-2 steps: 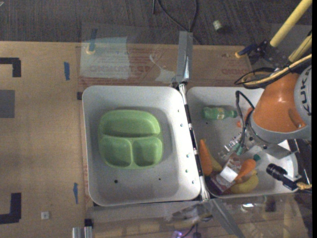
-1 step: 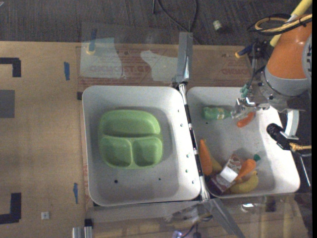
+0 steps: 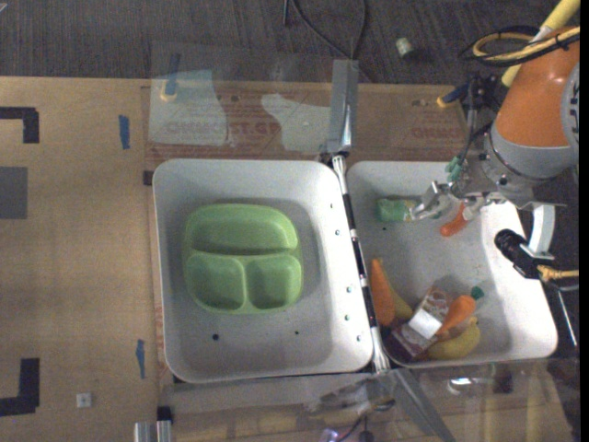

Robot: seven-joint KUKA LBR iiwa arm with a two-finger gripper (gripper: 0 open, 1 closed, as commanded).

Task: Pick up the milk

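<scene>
The milk (image 3: pixel 424 324) is a small dark carton with a white label. It lies at the front of the right bin (image 3: pixel 515 334), wedged between a carrot (image 3: pixel 462 311) and a banana (image 3: pixel 457 343). My gripper (image 3: pixel 431 207) hangs over the back of that bin, well behind the milk. Its metal tip is right beside a pale green item (image 3: pixel 394 210), and I cannot make out whether it touches it. A small orange piece (image 3: pixel 453 222) lies just under the wrist.
A long orange vegetable (image 3: pixel 380 291) leans along the right bin's left wall. The left bin (image 3: pixel 175 247) holds a green divided plate (image 3: pixel 243 258). A black fitting (image 3: pixel 513 248) juts in at the right bin's right side. Cables hang behind the arm.
</scene>
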